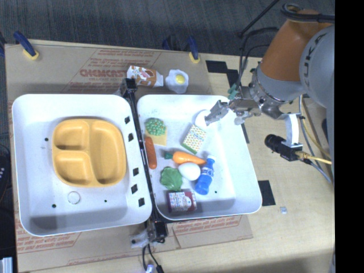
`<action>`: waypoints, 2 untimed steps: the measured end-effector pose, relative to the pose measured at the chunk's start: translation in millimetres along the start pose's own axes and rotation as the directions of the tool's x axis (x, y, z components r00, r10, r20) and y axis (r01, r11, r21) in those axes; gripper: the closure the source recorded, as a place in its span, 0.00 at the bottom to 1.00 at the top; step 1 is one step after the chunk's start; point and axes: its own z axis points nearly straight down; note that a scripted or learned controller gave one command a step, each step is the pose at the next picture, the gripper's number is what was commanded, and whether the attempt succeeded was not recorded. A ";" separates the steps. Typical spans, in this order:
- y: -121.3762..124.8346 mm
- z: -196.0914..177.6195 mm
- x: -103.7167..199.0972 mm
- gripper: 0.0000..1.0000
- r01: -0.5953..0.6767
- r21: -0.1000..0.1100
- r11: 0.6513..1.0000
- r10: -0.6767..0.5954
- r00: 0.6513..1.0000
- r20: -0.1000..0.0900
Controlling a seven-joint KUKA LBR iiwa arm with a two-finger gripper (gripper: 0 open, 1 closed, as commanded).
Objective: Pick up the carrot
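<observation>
The carrot (189, 158) is orange with a green stub at its left end. It lies flat near the middle of the right bin (245, 169), just above a white egg (189, 172) and touching it. My gripper (229, 114) hovers over the bin's upper right corner, up and to the right of the carrot and well apart from it. Its fingers (216, 112) stand open with nothing between them.
Around the carrot lie a checked yellow-green box (195, 138), a blue bottle (205, 176), a green leafy piece (171, 178), a dark red can (182, 201), a sausage (150, 152) and a green-topped block (155, 128). The left bin holds a yellow divided plate (90, 151).
</observation>
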 end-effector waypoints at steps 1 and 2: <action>1.3 153.7 17.8 0.00 -0.079 0.002 0.997 0.079 0.997 -0.001; -42.2 164.0 57.4 0.00 0.464 0.000 0.886 -0.464 0.886 0.000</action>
